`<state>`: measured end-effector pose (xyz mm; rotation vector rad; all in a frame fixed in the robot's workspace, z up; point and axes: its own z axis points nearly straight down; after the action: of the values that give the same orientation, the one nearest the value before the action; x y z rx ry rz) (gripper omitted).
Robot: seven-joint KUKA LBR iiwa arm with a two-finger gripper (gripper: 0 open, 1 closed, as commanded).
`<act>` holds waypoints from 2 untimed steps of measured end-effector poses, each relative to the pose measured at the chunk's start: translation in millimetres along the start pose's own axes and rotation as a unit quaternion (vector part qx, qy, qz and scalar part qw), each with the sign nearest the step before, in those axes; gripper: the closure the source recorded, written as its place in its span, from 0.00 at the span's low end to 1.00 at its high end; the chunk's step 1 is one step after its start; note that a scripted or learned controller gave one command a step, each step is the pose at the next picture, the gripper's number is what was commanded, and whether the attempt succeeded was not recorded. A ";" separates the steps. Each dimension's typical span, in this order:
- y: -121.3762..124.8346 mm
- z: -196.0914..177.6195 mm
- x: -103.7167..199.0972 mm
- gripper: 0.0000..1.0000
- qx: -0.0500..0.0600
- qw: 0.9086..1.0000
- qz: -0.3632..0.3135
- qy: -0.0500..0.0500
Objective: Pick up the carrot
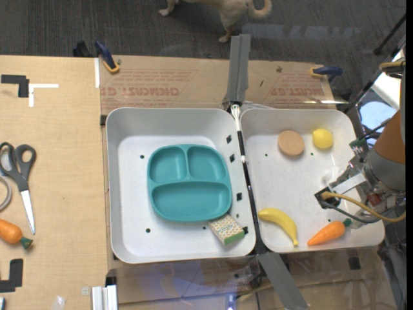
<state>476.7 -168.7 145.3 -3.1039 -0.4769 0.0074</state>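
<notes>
Two carrots about: target carrot (327, 232) lies flat in right bin (271, 128), front corner, beside banana (280, 222). Gripper (330, 197) hovers just above-left, empty; finger spread unclear.

A single fixed camera sits above the tabletop (51, 147) and looks down at a slant, far enough back to frame both white bins (122, 173) side by side. Dark floor (97, 11) fills the top of its view, and the arm (390, 154) enters from the right.
</notes>
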 end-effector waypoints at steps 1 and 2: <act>38.0 -4.1 -11.3 0.00 0.000 0.999 0.045 0.000; 37.9 -4.1 -11.2 0.00 0.000 0.999 0.045 0.000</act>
<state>477.4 -208.2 149.4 -3.1217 -0.3360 0.0077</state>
